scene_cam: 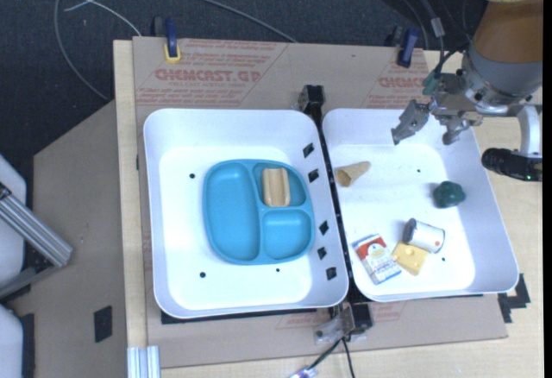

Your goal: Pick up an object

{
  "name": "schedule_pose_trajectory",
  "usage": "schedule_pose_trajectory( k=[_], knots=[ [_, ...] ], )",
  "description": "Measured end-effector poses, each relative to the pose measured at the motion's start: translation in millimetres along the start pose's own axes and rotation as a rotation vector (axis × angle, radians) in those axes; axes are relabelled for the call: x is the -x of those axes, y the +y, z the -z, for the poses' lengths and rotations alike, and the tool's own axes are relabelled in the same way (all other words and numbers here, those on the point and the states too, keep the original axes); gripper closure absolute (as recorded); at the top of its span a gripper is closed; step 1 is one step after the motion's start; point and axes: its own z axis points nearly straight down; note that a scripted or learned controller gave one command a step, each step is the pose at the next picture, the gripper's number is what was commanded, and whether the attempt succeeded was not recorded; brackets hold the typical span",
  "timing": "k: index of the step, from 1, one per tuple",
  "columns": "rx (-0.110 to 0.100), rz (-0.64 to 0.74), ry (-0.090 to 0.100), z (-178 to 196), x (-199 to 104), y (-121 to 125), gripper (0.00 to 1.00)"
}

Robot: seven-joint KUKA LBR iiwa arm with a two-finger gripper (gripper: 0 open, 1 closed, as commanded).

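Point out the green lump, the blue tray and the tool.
green lump (448,194), camera view, middle of its top.
blue tray (231,212), camera view, floor of its large left compartment.
tool (429,124), camera view, midway between its fingertips.

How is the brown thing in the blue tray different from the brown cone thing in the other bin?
The tan block is rounded and oblong; the cone tapers to a point. The block lies in a compartment of the blue tray in the left bin; the cone lies on the right bin's bare floor. Both are tan and lie flat.
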Motion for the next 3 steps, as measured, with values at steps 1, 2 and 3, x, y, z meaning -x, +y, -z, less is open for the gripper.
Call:
schedule_pose_trajectory(
  k=[1,2,3],
  knots=[
    [0.014,0.003,-0.001,7.8,-0.3,2.0,0.00],
    [0.009,0.002,-0.001,-35.0,-2.3,6.4,0.00],
    [0.009,0.003,-0.001,-86.2,-9.0,14.7,0.00]
  ],
)
